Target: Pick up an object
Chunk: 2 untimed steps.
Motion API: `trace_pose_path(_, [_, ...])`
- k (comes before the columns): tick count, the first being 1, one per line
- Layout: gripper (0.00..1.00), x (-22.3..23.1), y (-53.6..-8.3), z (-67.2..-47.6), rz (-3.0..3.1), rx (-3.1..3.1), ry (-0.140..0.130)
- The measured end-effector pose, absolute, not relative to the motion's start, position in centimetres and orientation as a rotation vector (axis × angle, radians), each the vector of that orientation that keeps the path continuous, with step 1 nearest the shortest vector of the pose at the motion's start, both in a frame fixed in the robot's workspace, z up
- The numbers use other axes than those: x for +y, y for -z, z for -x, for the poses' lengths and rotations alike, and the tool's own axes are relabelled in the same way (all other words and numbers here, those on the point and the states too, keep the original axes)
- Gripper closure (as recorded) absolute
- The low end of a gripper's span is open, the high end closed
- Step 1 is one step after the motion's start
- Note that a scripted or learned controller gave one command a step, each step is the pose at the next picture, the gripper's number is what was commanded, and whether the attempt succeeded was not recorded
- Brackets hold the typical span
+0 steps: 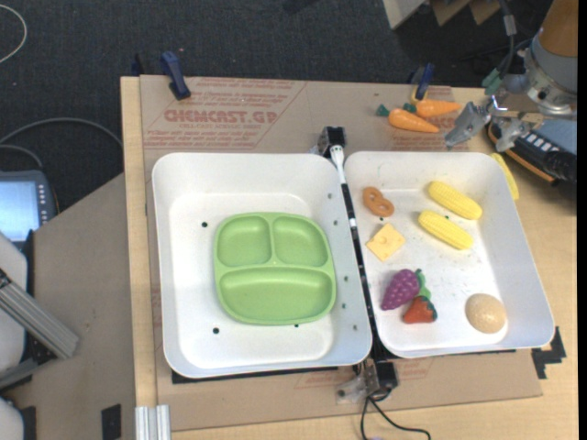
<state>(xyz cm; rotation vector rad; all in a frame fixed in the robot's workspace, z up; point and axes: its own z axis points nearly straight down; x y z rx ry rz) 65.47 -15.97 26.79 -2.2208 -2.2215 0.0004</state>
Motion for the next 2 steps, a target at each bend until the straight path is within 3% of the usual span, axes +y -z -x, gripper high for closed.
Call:
trace_pose_path(1, [0.0, -12.9, -16.6, -62.3, 2.213, -2.214, -0.009])
trace_pose_path(2, [0.0, -10.3, -8.1, -51.5, 2.218, -2.212, -0.007])
